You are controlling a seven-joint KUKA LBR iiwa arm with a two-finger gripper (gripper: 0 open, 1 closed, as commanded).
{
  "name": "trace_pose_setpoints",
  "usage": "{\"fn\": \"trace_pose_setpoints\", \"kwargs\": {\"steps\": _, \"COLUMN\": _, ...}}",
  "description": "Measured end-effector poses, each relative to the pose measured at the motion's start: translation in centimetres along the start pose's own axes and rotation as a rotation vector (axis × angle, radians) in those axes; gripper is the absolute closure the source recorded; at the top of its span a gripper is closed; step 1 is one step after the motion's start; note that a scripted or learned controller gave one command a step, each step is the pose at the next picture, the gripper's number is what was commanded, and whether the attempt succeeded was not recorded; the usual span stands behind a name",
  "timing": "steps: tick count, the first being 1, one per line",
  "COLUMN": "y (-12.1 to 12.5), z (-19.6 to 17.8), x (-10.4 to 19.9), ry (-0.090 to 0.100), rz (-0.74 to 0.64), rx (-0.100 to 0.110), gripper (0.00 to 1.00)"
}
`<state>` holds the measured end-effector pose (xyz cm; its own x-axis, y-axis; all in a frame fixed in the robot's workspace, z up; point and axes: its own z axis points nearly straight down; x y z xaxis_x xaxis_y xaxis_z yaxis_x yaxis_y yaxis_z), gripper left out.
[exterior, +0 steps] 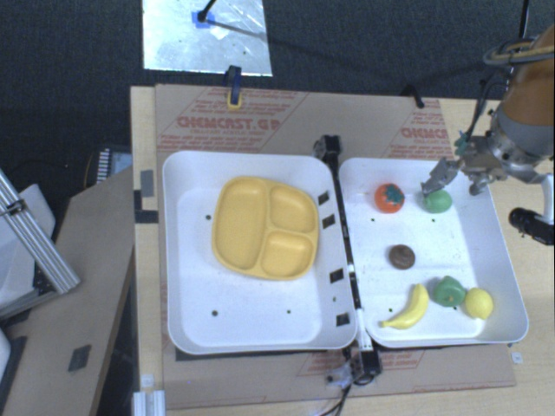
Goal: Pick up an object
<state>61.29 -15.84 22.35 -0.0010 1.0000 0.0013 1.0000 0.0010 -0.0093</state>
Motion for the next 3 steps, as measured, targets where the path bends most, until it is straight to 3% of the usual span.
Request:
{"fn": "trace_pose_setpoints", "kwargs": {"steps": 1, "y": 0.2, "z": -0.6, "x": 0.0, "ry": -0.002, "rz": -0.002, "rx": -0.011, "gripper": 0.0}}
{"fn": "trace_pose_setpoints", "kwargs": {"steps": 3, "y": 1.3, "z": 9.8, "x": 0.2, "ry": -0.002, "rz": -0.001, "rx": -0.009, "gripper": 0.0}}
